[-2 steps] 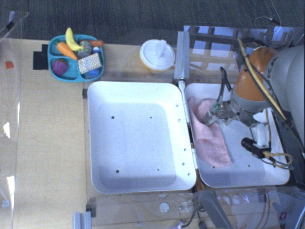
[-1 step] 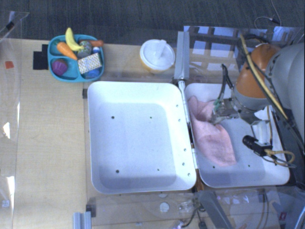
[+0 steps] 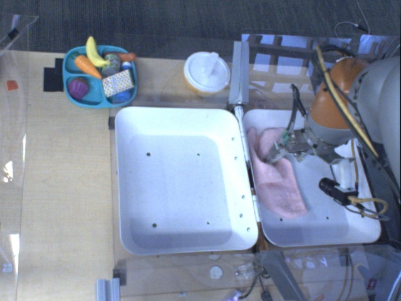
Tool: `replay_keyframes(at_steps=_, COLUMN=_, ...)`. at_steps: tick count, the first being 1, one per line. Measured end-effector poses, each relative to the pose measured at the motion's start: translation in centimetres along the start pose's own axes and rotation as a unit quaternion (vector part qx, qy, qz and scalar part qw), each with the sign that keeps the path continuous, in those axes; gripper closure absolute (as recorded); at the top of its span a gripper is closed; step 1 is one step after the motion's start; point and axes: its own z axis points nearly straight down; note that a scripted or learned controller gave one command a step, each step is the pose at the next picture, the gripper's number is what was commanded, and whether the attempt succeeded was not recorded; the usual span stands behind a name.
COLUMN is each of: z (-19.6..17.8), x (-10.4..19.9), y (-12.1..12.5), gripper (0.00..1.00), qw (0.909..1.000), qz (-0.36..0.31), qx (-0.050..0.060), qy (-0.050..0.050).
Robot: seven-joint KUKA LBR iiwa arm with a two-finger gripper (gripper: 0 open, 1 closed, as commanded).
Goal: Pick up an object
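Gripper: I see the two-finger gripper [image 3: 280, 150] low in the right-hand shallow white bin [image 3: 326, 231], its tip on the upper part of the soft pink folded cloth [image 3: 279, 184]. I cannot tell how its fingers stand.
Task object: the pink cloth lies along the left side of that bin, touching the wall.
Left bin: the left-hand shallow white bin [image 3: 182, 180] sits just beside the right one.
Writing: I read no brand, label or text anywhere.
Bench: pale wood-grain surface [image 3: 56, 187]; a blue divided tray of toy food [image 3: 97, 77] and a round white lidded tub [image 3: 207, 73] stand behind the left bin.
Room: dark grey carpet [image 3: 156, 8] beyond the bench.
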Motion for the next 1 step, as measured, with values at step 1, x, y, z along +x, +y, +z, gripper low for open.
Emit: replay_keyframes(at_steps=1, z=1.35, x=0.84, y=0.24, gripper=0.00, qw=0.9999, qz=-0.015, qx=0.000, qy=-0.001)
